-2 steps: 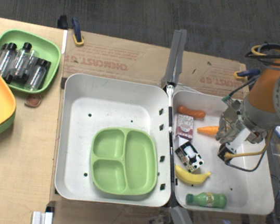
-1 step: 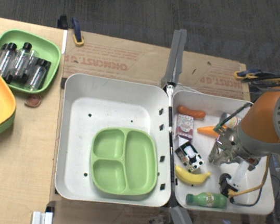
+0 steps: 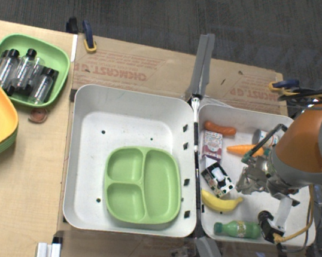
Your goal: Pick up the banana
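**Banana low in the right bin, gripper just above it**

Nearest you, a green plastic bottle [image 3: 237, 229] lies on its side along the front wall of the right bin [image 3: 230, 113]. Just behind it rests the banana [image 3: 220, 202], a smooth yellow crescent curving upward, dark at both tips, touching a black-and-white carton [image 3: 218, 179] on its upper left. The gripper [image 3: 245, 182] hangs just right of and above the banana (you cannot tell how its fingers stand). Farther back lie a pink packet [image 3: 212, 144], a red sausage [image 3: 220, 128] and an orange carrot [image 3: 245, 149]. The banana sits near the bin's left wall, with little room on that side. In the left bin [image 3: 86, 143], a glossy green three-compartment tray [image 3: 142, 185] has bare white floor around it.
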{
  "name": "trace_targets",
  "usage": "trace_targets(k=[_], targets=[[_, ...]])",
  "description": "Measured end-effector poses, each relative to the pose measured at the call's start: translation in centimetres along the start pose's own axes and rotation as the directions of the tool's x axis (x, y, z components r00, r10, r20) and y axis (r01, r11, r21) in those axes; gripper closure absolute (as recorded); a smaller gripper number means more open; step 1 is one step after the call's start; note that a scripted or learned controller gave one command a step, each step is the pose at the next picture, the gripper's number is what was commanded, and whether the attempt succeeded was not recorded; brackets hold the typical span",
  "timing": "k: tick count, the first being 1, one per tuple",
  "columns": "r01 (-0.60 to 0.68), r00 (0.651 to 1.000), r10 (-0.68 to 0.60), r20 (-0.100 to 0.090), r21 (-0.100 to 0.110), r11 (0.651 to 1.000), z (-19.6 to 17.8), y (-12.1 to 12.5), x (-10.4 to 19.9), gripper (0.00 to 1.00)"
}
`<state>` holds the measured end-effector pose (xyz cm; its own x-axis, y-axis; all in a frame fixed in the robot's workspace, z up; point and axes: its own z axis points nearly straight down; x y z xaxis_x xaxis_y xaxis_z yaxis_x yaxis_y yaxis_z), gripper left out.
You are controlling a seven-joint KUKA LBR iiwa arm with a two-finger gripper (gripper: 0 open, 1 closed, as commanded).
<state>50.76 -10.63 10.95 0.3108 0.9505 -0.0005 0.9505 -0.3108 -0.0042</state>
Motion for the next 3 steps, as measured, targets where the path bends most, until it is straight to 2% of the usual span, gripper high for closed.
trace_targets(k=[1,2,3], targets=[[0.025,1.000,-0.025,-0.003,-0.012,1.000,1.4,-2.0,-1.0,1.00],[-0.194,0.981,0.194,0.001,-0.001,0.981,-1.0,1.0,-1.3,1.00],[0.050,0.999,-0.050,0.000,0.001,0.999,0.3,-2.6,-2.1,1.00]])
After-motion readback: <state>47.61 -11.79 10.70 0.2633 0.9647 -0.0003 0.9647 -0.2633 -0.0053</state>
